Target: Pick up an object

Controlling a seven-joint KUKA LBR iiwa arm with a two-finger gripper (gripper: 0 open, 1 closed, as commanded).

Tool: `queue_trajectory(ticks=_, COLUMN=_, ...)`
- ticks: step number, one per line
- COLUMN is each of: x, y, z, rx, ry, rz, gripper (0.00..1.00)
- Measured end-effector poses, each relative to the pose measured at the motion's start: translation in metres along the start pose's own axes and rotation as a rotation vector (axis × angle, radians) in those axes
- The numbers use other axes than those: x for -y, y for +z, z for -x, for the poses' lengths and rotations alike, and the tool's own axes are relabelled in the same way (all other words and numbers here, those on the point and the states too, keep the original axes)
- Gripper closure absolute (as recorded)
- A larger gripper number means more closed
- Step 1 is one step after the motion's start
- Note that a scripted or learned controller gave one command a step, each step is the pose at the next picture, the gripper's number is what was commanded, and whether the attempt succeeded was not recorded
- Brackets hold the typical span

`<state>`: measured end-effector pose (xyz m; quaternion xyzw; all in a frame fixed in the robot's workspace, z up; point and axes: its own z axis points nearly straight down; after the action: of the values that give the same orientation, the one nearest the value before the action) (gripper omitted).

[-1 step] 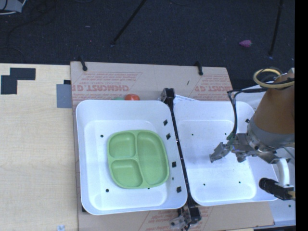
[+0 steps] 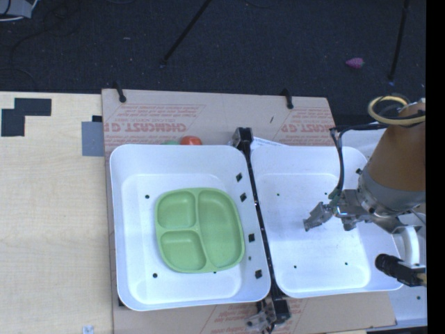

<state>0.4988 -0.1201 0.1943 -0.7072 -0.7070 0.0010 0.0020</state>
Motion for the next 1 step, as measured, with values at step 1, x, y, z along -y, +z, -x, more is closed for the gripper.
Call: queue_trajectory(ticks=1, x=-0.0079, y=0.055, z=0.0043, rx=-0.001, ry=0.0, rz=-0.004, gripper=0.0)
